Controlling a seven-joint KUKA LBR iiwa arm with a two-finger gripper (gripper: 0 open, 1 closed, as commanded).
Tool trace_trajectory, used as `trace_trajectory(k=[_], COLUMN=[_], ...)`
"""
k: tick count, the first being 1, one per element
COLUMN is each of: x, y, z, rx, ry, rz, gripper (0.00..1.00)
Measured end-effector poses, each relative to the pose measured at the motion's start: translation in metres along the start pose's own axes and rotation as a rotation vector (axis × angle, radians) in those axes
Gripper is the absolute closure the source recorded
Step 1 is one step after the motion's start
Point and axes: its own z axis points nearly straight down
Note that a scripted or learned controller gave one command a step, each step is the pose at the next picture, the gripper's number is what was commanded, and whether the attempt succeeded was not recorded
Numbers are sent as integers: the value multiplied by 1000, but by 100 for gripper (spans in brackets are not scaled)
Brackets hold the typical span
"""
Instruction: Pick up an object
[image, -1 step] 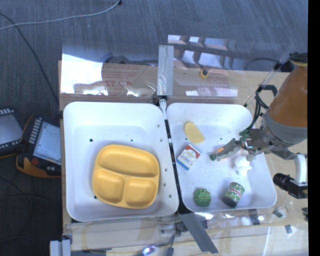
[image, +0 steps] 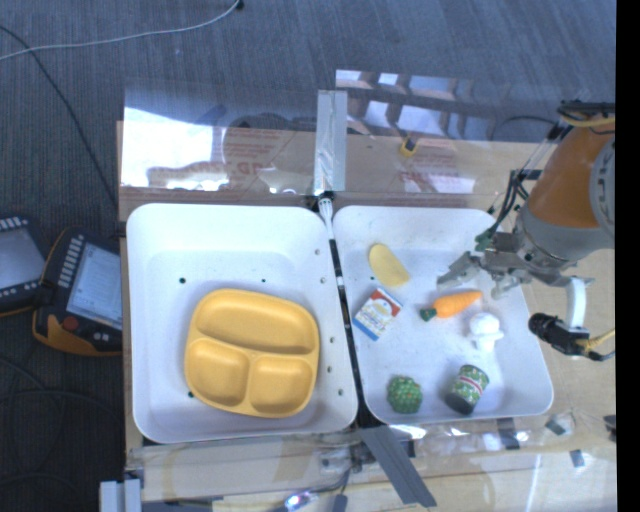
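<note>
Starting at the left edge of the worktop, the left bin (image: 150, 250) carries a yellow divided tray (image: 252, 352), lying flat toward the bin's near side with its three compartments bare; it looks like a place to set things down rather than something to grasp. Across the shared rim, the right bin (image: 400, 225) holds the loose things the task could mean, and they lie spread apart, which should leave room for fingers to come down around any one of them. A small carton (image: 377, 313) lies near the bin's left wall, with a pale yellow piece (image: 389, 265) just beyond it toward the far side. A green ball-like item (image: 404, 393) sits by the near rim, and a small can (image: 466, 387) lies tipped beside it toward the near right corner. Near the middle lies a toy carrot (image: 456, 304), its green end pointing left, with a small white object (image: 485, 326) just to its right. The pincer (image: 486, 270) hangs just above and beyond the carrot, fingers spread and nothing between them, reaching in from the right edge. By my reading, the carrot is the likeliest target, since the open fingers hover nearest it, and no grasp has been made yet.
</note>
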Motion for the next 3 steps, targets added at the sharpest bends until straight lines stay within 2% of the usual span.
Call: trace_trajectory(k=[1,2,3], x=[-6,-5,-20], y=[-8,-8,-67], z=[61,53,-41], rx=[-2,-1,-1], ry=[0,1,-2], rz=[4,3,6], gripper=[0,100,100])
